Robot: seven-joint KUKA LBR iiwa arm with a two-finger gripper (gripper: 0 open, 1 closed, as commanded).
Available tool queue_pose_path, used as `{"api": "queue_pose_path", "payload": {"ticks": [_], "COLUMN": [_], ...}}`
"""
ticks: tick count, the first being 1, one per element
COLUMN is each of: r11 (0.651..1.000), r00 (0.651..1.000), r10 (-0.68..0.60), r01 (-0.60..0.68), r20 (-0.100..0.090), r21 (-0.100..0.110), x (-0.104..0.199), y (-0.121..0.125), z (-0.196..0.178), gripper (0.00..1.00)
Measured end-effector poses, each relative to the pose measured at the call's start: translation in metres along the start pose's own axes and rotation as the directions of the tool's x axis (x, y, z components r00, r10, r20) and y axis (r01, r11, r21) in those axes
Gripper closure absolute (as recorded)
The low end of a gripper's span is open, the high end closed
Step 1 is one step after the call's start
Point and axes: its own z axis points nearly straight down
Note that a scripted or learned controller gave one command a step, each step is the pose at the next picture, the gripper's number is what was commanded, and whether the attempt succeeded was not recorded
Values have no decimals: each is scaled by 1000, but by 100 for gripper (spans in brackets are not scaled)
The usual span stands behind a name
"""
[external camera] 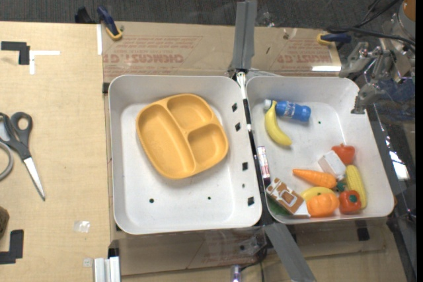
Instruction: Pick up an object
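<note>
While banana (278, 125) lies in bin (310, 90), pincer (370, 86) well apart.

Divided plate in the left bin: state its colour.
Yellow-orange plastic divided plate, seen best in the camera view.

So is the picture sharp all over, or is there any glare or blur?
In the camera view, the two white bins are evenly lit with soft shadows; the yellow plate, banana and scissors look crisp. The claw at the right edge is a dim, cluttered tangle, too murky to read. The right bin's glossy rim shows mild glare.
</note>
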Motion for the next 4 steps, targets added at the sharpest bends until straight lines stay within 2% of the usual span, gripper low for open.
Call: {"api": "queue_pose_path", "payload": {"ticks": [1,2,3,4], "r11": [990,1000,994,992], "r00": [990,999,992,992], "r10": [141,14,108,127], "r01": [-141,-15,-109,-127], "r20": [-1,47,65,2], "r21": [0,13,7,0], "x": [84,117,124,32], "y": [-1,34,74,53], "z": [121,178,176,192], "gripper": [0,0,0,0]}}
